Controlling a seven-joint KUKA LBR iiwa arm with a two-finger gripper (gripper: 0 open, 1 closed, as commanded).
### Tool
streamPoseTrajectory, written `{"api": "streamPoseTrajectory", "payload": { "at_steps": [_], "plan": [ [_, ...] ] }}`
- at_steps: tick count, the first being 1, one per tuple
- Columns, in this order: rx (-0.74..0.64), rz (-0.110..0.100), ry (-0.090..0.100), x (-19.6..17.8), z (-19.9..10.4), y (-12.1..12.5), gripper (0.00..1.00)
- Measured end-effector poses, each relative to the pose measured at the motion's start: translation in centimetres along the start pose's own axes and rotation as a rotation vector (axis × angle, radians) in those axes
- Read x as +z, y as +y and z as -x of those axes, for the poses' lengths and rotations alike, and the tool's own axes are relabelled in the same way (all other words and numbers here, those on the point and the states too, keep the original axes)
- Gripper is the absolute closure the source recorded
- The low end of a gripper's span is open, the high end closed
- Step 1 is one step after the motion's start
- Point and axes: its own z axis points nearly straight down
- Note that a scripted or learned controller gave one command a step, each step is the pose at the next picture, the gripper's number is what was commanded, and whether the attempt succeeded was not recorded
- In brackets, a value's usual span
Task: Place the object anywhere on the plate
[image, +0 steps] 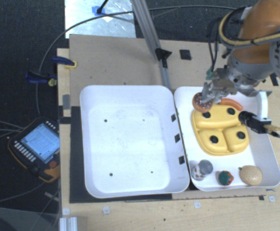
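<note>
A yellow plate point(220, 129) with three compartments lies in the right bin point(267, 155). At its far left corner sits a brown ring-shaped object point(199, 102), partly over the plate's rim. My gripper point(209, 97) is right over this ring and hides its right side. An orange curved piece point(232, 102) lies by the plate's far edge, just right of the gripper.
Along the right bin's near wall lie a small grey and white object point(203, 169), a green and red ball point(225, 177) and a beige egg-shaped thing point(250, 174). The left bin point(94, 100) stands beside it. The arm's orange band point(265, 20) hangs over the far right.
</note>
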Motion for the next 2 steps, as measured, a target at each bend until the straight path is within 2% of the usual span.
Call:
{"api": "streamPoseTrajectory", "payload": {
  "at_steps": [1,2],
  "plan": [
    [0.000,0.001,0.001,0.0,-5.2,1.3,1.00],
    [0.002,-0.002,0.001,1.2,-9.5,1.4,1.00]
  ]
}}
